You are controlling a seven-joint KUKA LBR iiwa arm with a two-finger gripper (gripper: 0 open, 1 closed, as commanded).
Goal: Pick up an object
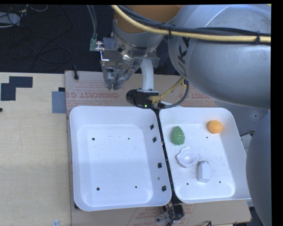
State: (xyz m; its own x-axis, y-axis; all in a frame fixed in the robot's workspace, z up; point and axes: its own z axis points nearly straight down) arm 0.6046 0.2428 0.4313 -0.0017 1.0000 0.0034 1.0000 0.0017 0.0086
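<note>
My gripper (116, 80) hung behind left bin (79, 132). Right bin (236, 145) held four objects: ball (215, 126) far right, lump (177, 135) left, cup (187, 157) and block (203, 171) nearer front.

Bulky grey arm (221, 53), orange band (146, 13), yellow cable (190, 33), metallic wrist, dark fingers (116, 80).

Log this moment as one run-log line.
gripper: above bench behind left bin | right bin: green object, orange ball, two white pieces

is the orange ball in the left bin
No, the orange ball lies in the right bin, near its far right corner.
</note>
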